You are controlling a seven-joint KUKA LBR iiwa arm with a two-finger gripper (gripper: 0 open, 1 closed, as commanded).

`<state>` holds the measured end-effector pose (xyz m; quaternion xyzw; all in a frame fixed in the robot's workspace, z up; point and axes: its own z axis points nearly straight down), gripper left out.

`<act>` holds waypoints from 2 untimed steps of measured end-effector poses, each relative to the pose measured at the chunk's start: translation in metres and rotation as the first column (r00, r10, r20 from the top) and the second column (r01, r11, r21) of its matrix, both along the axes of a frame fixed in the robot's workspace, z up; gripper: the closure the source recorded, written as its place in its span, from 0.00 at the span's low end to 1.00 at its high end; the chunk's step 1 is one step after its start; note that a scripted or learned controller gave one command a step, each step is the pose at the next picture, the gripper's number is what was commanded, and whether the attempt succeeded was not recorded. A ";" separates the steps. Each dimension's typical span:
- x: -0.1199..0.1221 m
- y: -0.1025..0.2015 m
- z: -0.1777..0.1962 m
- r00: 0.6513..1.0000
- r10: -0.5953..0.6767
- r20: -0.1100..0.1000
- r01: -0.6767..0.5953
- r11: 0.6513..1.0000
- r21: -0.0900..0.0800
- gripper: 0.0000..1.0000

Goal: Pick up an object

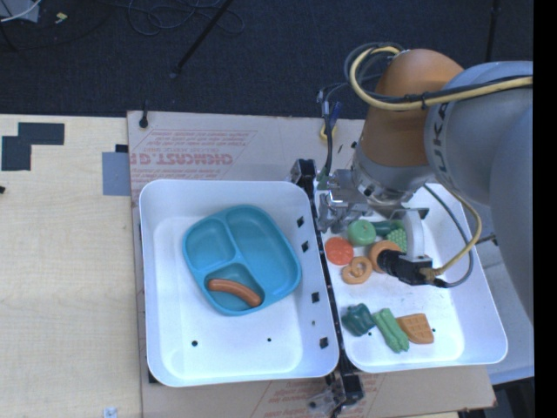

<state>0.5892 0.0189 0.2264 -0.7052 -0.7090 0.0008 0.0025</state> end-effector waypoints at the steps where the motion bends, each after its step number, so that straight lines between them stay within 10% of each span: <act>1: -0.003 0.033 0.010 1.000 -0.002 0.002 0.002 1.000 -0.001 1.00; 2: 0.004 0.037 0.004 1.000 -0.005 0.002 0.005 1.000 -0.003 1.00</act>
